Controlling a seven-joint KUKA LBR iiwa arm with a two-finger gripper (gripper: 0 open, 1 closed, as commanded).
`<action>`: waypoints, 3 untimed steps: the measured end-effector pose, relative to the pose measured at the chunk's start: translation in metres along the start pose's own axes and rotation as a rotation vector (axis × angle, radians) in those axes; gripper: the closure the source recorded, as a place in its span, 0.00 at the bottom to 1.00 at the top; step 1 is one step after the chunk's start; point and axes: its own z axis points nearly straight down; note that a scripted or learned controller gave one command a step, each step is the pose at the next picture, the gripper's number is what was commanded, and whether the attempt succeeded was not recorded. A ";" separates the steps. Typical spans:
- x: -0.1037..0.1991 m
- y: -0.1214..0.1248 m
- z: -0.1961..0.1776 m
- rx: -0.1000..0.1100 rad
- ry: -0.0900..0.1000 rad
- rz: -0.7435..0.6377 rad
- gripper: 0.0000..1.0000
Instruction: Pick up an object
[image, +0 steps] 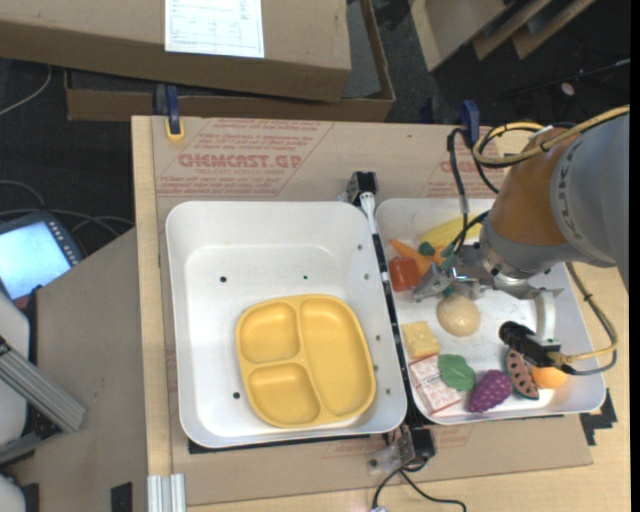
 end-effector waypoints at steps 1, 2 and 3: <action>-0.017 0.043 0.000 0.001 -0.002 0.004 0.00; -0.005 0.084 0.001 0.024 -0.012 0.007 0.00; -0.002 0.081 -0.006 0.035 -0.004 0.007 1.00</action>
